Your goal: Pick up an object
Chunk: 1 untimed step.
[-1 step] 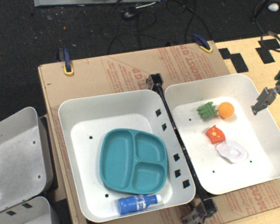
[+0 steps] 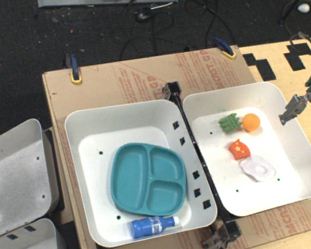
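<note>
The right bin holds a green leafy toy, an orange ball, a red toy and a pale white-lilac object. A teal divided plate and a blue bottle lying on its side are in the left bin. My gripper hovers over the right bin's right rim, about level with the orange ball and well to its right. It is open, with nothing between its fingers.
A black divider runs between the two bins. Grey metal trays lie off the bench to the left. Blue and yellow clamps grip the bench's far edge. Cables trail across the dark floor beyond.
</note>
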Each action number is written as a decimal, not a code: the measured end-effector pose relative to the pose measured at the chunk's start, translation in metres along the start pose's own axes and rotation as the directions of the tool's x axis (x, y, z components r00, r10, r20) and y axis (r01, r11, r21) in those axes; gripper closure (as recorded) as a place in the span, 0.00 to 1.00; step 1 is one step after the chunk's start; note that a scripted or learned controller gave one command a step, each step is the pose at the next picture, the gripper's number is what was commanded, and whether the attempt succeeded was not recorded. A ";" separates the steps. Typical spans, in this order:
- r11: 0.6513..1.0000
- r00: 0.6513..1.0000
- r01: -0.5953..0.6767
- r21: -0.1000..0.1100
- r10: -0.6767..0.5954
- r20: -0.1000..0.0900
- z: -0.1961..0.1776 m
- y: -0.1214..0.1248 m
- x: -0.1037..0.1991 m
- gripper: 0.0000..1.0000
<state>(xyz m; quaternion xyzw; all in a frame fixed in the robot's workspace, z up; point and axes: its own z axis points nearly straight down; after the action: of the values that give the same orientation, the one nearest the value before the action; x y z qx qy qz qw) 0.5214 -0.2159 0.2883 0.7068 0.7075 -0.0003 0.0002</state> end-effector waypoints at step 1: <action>1.000 1.000 -0.001 0.005 0.001 -0.002 0.055 0.007 0.002 0.00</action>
<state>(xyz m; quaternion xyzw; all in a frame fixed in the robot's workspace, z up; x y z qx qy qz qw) 0.5283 -0.2140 0.2330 0.7072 0.7070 -0.0012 -0.0021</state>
